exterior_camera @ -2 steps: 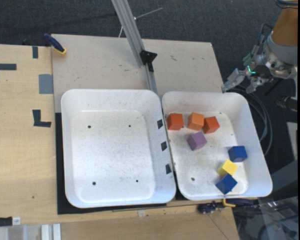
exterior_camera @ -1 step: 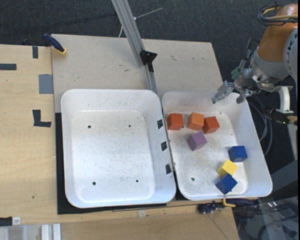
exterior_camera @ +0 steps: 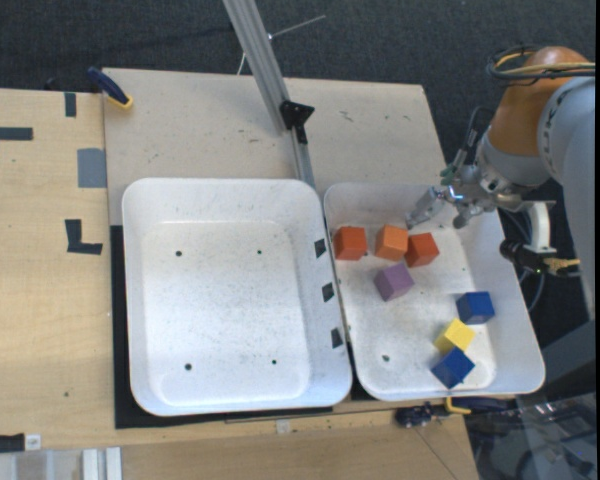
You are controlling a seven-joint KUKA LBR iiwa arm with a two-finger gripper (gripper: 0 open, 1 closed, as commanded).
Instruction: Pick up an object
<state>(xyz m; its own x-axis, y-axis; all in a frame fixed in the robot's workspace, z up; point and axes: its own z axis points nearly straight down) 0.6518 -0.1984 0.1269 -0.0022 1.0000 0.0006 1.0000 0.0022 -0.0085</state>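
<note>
Looking down on the bench point(exterior_camera: 40, 268), two shallow white bins sit side by side. The left bin point(exterior_camera: 145, 203) has a bare floor with wide open room across it. The right bin point(exterior_camera: 515, 363) holds all the blocks. Along its far half, three lie in a row: an orange block point(exterior_camera: 351, 242), a lighter orange block point(exterior_camera: 391, 242) touching a red block point(exterior_camera: 422, 249). A purple block point(exterior_camera: 393, 282) rests just in front of that row. Toward the bin's near right corner sit a blue block point(exterior_camera: 475, 307), a yellow block point(exterior_camera: 458, 335) and a second blue block point(exterior_camera: 452, 367), close together, the last near the front rim. The middle of this bin's floor and its near left corner are open.

The grey arm point(exterior_camera: 570, 128) reaches in over the right bin's far right corner. Its gripper point(exterior_camera: 442, 205) hangs just beyond the red block, above the far rim, holding nothing that can be seen; whether it is apart or together cannot be told. A slanted metal pole point(exterior_camera: 260, 48) crosses the bench's far side.
</note>
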